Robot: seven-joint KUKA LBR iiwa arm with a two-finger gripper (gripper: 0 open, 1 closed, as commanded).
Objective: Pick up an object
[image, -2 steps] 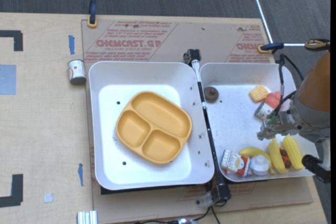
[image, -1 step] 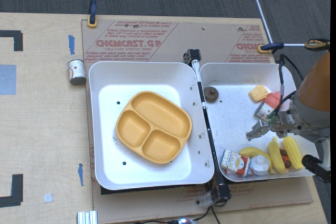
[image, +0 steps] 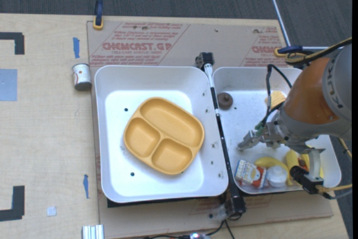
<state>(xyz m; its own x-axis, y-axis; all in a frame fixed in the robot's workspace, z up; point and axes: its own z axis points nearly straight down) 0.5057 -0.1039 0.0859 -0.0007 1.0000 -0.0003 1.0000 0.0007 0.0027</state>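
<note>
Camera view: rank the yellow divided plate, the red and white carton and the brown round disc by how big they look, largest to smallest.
1. Yellow divided plate, by far the largest
2. Red and white carton
3. Brown round disc, smallest

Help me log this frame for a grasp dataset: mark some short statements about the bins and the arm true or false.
1. The yellow divided plate lies in the left bin. True.
2. The plate has two compartments. False: it has three.
3. The arm is over the right bin. True.
4. The small brown round object lies in the left bin. False: it lies in the right bin, near its upper left corner.
5. The red and white packet sits on the plate. False: it lies at the near edge of the right bin.
</note>
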